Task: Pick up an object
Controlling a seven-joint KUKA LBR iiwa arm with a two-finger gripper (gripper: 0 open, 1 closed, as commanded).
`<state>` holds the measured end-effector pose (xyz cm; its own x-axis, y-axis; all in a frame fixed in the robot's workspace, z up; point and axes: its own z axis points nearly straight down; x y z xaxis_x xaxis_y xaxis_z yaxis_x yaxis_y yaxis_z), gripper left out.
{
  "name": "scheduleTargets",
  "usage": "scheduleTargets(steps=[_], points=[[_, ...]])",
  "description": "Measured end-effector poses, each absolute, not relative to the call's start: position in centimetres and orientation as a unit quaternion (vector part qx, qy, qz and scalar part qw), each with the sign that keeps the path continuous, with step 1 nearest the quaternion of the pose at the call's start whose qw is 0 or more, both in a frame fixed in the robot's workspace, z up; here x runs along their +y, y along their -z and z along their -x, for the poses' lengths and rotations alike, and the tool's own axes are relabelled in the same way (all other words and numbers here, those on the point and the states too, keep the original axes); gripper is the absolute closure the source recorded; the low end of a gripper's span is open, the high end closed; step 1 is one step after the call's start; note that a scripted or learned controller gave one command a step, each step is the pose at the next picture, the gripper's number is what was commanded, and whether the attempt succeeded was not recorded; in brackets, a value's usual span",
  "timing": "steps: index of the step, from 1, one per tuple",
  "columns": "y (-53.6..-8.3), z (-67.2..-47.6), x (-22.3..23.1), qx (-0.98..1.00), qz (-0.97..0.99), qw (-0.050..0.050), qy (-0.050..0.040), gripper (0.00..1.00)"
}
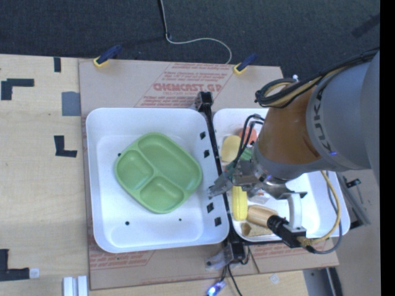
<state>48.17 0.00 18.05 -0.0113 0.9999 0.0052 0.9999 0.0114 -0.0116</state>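
I've got the end effector (237, 187) low over the corn (238, 203) (grip state: can't tell), lined up to grab.

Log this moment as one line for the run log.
arm: over right bin | gripper: low among items | left bin: green tray | grasp: unconfirmed

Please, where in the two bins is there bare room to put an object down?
The left bin has bare floor around the green divided plate: a strip toward the far wall and the near-right corner. The right bin is crowded: the arm hangs over a yellow corn-like item and other objects.
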Motion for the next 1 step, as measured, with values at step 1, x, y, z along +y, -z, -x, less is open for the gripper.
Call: scheduleTargets(steps=[1], points=[[-18.08,-48.26,7.19,-0.710,0.704,0.004,-0.0022,0.00]])
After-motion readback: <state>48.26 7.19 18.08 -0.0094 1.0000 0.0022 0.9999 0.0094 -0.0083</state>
